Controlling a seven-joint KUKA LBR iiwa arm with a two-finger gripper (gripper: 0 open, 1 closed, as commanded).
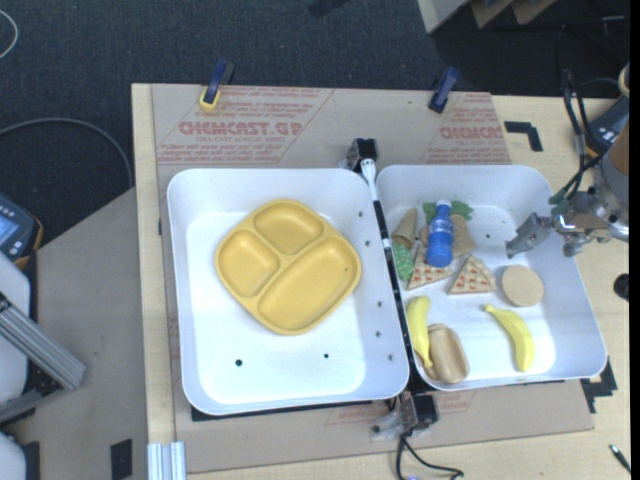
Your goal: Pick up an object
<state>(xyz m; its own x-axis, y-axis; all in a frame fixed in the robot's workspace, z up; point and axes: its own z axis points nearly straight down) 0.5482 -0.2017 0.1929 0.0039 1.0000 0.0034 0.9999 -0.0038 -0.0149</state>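
Left bin (190,268): one yellow divided plate (288,265), three compartments, sitting about mid-bin, turned at a slant.

Right bin (585,338): crowded with toy food. Ice-cream cone (405,230) near the dividing wall, blue bottle (439,236) just beside it, green leafy piece (403,261) below the cone. Two triangular slices (470,277) mid-bin. Hot dog (440,350) at the near edge. Round tan cookie (521,286) and a banana (514,336) toward the right.

Gripper (530,236) hangs over the right bin's far-right side, above the cookie, apart from it. Claw state: can't tell from here.
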